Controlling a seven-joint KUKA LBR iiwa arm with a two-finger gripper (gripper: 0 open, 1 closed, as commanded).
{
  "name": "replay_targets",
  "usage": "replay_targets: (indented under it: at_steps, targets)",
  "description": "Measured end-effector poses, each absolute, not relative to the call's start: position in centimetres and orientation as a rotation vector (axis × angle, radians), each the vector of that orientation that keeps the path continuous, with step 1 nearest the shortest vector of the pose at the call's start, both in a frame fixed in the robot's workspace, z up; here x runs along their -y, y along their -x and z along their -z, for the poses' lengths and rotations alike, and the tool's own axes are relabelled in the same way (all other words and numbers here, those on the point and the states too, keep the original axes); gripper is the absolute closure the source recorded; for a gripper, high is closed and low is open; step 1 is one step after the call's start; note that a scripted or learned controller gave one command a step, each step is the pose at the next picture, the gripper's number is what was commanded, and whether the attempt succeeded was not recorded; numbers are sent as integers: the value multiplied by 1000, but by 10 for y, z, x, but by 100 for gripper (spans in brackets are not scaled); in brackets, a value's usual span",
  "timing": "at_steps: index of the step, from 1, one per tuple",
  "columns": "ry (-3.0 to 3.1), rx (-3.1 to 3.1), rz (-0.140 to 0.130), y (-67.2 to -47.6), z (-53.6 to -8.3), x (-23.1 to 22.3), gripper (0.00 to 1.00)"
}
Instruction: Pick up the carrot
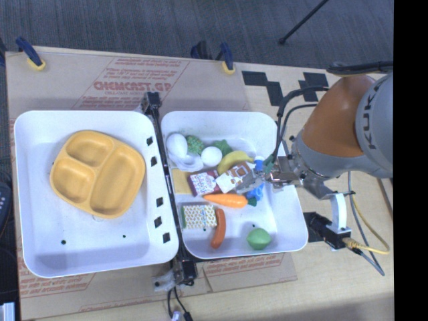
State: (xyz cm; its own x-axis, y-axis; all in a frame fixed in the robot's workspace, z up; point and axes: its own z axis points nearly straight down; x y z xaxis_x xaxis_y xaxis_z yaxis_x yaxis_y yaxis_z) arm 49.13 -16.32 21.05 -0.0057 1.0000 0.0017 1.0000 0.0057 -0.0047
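Cardboard-covered bench (120, 79) printed with red lettering, on dark ribbed carpet, clamped at the far edge by blue-and-yellow clips. Two shallow white plastic bins side by side: left bin (40, 246) smooth and glossy, bearing a yellow three-compartment plate (97, 172) with rounded corners, tilted slightly askew. Right bin (291, 226) crowded with toy food. Carrot (225, 200), a smooth orange tapered cone, lying flat near the bin's middle, pointed end toward the left, thick end just beside a small blue piece (254, 194). Behind it, a curved yellow banana (235, 159), a white egg (211, 156), a bumpy green broccoli piece (195, 144), a white rounded object (177, 146), and two flat printed packets (221, 178). Nearer the front, a checkered square packet (199, 216), a reddish-orange sausage (219, 231) lying lengthwise, and a round green lime-like fruit (259, 238). Grey arm with broad orange band (338, 116) reaching in from the right; gripper (262, 176) low over the bin's right side, above and right of the carrot's thick end, close to it. Finger opening impossible to judge from this angle, and nothing clearly seen held.
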Motion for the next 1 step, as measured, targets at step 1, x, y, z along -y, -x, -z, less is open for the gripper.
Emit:
replay_targets:
  at_steps: [1]
  targets:
    - [2503, 1902, 6, -488, -94, 111, 0]
